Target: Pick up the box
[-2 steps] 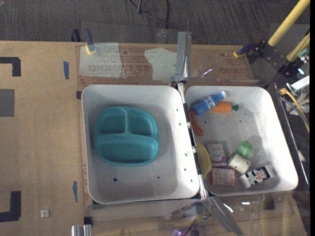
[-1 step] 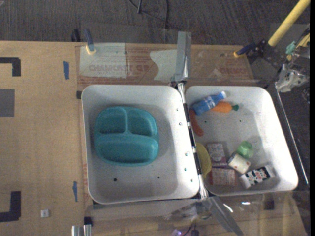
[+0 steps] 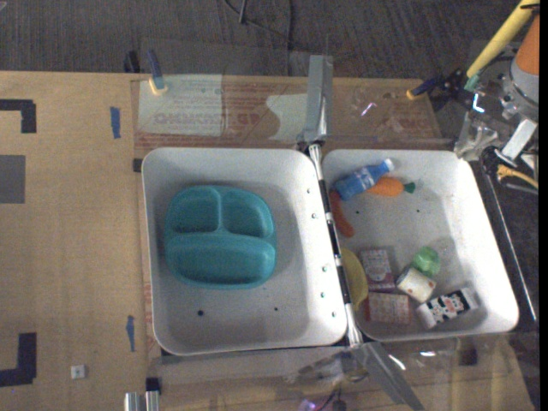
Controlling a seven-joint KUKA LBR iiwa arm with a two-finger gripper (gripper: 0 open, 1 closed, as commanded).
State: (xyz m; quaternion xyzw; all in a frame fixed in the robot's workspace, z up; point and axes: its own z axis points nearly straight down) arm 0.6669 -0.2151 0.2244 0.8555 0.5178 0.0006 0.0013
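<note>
Two small flat pinkish boxes lie in the right bin (image 3: 479,229): one box (image 3: 377,265) near the bin's middle, the other box (image 3: 388,306) by the front wall. A black-and-white carton (image 3: 447,308) lies on its side at the front right. The gripper (image 3: 484,134) hangs at the bin's back right corner, above the rim and well away from the boxes. The arm's orange band (image 3: 529,54) shows at the right edge above it.
The right bin also holds a blue bottle (image 3: 362,179), an orange carrot (image 3: 387,187), a red piece (image 3: 342,219), a yellow banana (image 3: 355,278), a green item (image 3: 426,259) and a white cylinder (image 3: 415,284). A teal divided plate (image 3: 220,236) lies in the left bin (image 3: 171,315).
</note>
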